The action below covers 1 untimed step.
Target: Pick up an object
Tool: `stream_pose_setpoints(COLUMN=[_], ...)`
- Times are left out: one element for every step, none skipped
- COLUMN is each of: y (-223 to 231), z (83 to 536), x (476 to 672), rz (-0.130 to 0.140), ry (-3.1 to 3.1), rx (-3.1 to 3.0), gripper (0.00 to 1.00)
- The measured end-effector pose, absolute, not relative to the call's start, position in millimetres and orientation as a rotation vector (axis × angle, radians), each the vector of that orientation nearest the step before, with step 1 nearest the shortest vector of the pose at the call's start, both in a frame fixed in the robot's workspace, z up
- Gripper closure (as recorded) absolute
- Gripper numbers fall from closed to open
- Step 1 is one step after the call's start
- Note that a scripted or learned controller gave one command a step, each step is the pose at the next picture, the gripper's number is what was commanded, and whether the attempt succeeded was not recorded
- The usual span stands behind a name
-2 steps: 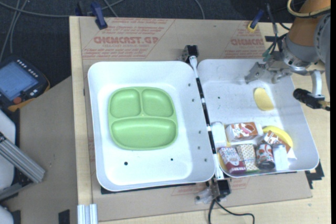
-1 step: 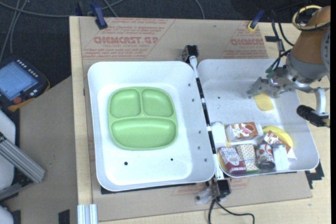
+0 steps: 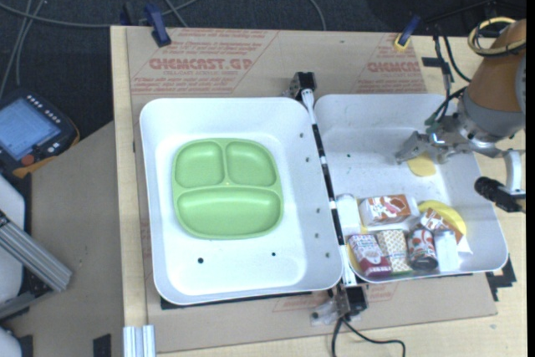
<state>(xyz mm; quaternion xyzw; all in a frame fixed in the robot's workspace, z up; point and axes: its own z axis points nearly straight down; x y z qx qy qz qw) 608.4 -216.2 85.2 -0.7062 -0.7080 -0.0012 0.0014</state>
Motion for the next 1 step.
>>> stream_pose_setpoints(y=[-216.9], z=[95.4], x=[608.8], rz=[-0.003], ry=[-2.225], rx=[-2.219], gripper=[1.00])
